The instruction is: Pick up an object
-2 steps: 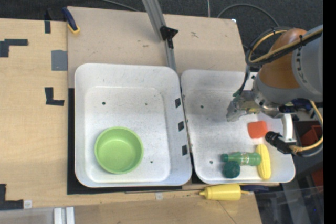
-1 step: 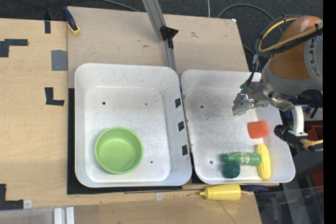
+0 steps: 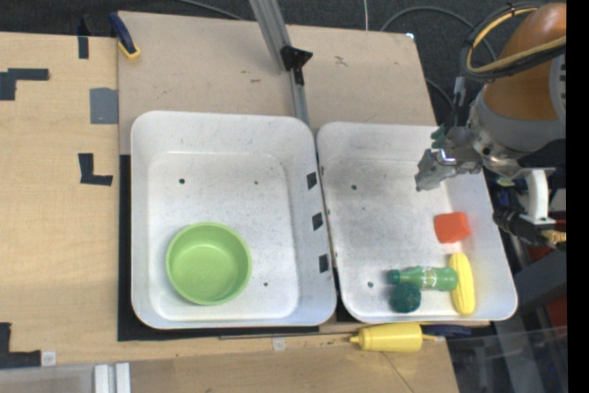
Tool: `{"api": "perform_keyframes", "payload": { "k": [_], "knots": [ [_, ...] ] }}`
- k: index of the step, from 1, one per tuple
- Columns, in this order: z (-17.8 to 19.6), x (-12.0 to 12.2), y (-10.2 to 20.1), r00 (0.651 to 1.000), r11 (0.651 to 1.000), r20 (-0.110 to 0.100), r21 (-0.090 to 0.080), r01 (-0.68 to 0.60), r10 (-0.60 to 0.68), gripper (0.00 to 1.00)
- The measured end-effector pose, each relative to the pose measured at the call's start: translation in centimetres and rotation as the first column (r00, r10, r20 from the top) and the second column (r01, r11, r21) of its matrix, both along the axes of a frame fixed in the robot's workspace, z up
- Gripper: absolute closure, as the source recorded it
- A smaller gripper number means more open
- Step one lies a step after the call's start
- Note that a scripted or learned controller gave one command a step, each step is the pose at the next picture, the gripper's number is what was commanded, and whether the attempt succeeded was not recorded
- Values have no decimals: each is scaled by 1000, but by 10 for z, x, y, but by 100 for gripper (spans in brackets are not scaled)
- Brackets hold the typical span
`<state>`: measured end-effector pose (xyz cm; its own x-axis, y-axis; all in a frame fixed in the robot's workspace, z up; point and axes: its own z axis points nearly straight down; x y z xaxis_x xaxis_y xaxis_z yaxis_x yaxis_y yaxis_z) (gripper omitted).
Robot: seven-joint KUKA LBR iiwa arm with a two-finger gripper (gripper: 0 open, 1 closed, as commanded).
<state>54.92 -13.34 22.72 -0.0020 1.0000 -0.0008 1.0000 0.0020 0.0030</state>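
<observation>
Green bowl point(image 3: 209, 263) sitting at the front of the left bin point(image 3: 156, 138), well apart from everything else and ringed by bare white floor. Lying just outside the front rim of the right bin point(image 3: 368, 143), on the bench point(image 3: 55, 225), a yellow bottle point(image 3: 390, 338). Resting inside the right bin near its front right corner: a green bottle point(image 3: 421, 279) on its side, a dark green lump point(image 3: 405, 297) touching its near end, a yellow banana-like piece point(image 3: 462, 283) just beside its cap end, and an orange block point(image 3: 451, 227) a little further back, apart from the rest.

Hanging over the back right part of the right bin, the tool point(image 3: 431, 172), carrying nothing; whether open or closed, cannot tell at this slant. Probably still approaching, with no object chosen by contact yet.

Judging the orange block the best target: nearest to the tool, standing alone, compact. Worth centring above it, coming straight down, and straddling the block across its short side so that nothing gets nudged away.

Watching the right rim while doing so: the block sitting near that wall, leaving little room on that side and plenty toward the bin's middle. Avoiding the front cluster, crowded against the corner, where closing on one piece would likely be shoving its neighbours.
</observation>
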Motion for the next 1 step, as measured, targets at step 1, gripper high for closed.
{"api": "perform_keyframes", "payload": {
  "k": [1],
  "knots": [
    [17,0,0,1000,1000,-2,1,1,-1,100]
  ]
}}
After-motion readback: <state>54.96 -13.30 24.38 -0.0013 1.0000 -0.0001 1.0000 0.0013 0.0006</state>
